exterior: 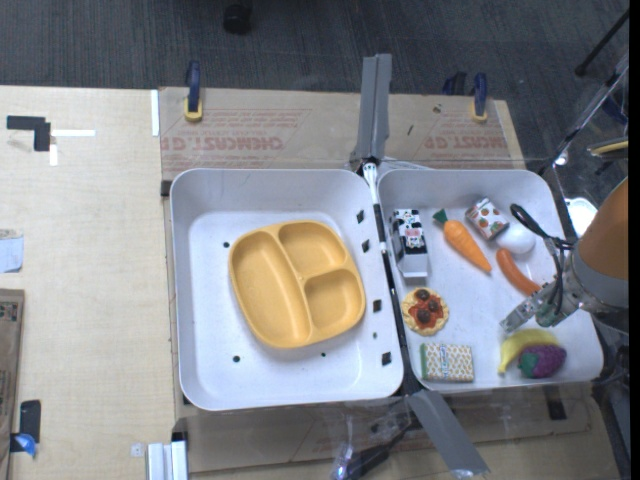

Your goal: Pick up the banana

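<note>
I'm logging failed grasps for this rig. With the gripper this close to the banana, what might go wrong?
Two risks stand out:
1. The banana lies against the purple grapes, so the gripper may catch or nudge the grapes instead.
2. The banana sits near the right bin's front corner, so a push could wedge it against the wall.

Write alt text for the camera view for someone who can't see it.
A robot gripper hovers just above a yellow banana lying beside a purple toy in the right bin, among toy carrots, a cracker and a small pizza. The left bin holds a yellow divided plate.
</note>
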